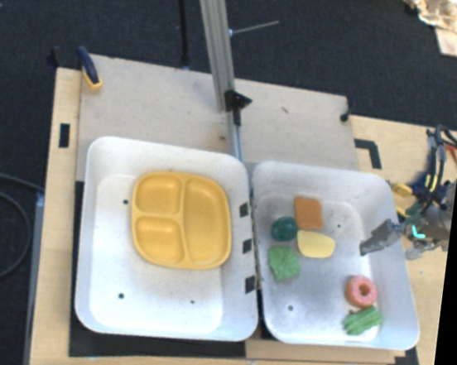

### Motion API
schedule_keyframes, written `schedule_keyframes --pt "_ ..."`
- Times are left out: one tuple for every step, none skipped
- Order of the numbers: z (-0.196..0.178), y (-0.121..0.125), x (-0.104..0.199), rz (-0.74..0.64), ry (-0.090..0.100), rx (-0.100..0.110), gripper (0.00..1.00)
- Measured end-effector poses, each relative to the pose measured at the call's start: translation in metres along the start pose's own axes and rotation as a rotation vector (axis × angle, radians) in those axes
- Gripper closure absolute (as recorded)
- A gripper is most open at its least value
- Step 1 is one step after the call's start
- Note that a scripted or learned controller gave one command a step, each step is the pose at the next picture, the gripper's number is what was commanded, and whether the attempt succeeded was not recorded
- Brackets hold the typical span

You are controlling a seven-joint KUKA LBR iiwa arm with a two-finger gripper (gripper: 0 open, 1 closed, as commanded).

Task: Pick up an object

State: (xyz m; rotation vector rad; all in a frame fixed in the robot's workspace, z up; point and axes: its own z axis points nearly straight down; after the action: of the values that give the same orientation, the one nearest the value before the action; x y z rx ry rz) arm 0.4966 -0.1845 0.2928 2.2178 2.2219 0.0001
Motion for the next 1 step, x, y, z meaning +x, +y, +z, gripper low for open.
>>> schedule_keyframes --pt "0.0 0.0 0.0 0.0 0.0 0.0 0.0"
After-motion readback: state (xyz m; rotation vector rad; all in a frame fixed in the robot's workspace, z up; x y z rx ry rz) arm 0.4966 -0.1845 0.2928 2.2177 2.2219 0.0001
